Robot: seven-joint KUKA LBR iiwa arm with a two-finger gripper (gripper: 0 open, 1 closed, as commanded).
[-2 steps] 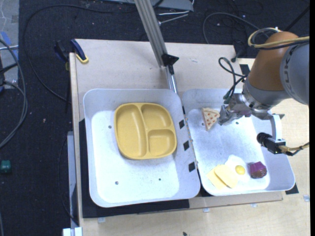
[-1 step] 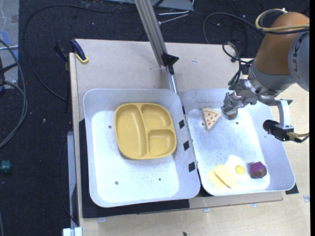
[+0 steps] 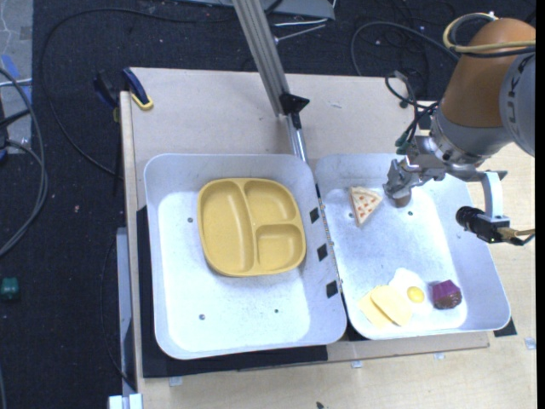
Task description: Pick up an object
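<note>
I cannot tell how the gripper [image 3: 398, 191] stands, open or closed; nothing shows in its grasp. It hangs over the right bin [image 3: 477, 254], just right of the toy pizza slice [image 3: 364, 204]. Nearer the camera from the slice lie a toy fried egg [image 3: 407, 289], cheese slices [image 3: 383, 305] and a purple piece [image 3: 445, 294]. Left of the slice, the left bin [image 3: 170, 254] holds a yellow divided tray [image 3: 252, 227].

Arm [image 3: 481, 83] reaches in from right, tool [image 3: 398, 192] lowered.
</note>
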